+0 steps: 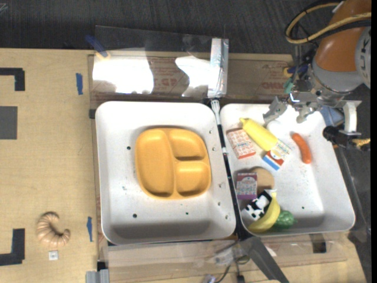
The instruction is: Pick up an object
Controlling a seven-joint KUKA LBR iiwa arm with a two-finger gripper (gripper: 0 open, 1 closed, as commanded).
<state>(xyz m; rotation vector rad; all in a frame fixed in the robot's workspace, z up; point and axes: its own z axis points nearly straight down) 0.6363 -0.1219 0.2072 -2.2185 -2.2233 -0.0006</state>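
The right bin (pixel 321 193) holds several toy foods. A yellow corn-like piece (pixel 257 134) lies near its upper left, beside a pink-and-white packet (pixel 241 143). An orange sausage (pixel 303 148) lies further right, and a small red-white-blue carton (pixel 274 158) sits between them. Lower down are a purple-and-brown box (pixel 247 184), a black-and-white piece (pixel 255 206), a banana (pixel 268 215) and a green item (pixel 285 219). My gripper (pixel 290 109) hangs over the bin's upper edge, fingers spread open, with nothing between them, just up and right of the corn-like piece.
The left bin (pixel 112 158) carries a yellow divided tray (pixel 172 161). A croissant-like toy (pixel 53 229) lies on the bench at lower left. A clear plastic panel (pixel 159 69) stands behind the bins. The arm's orange band (pixel 344 25) fills the upper right.
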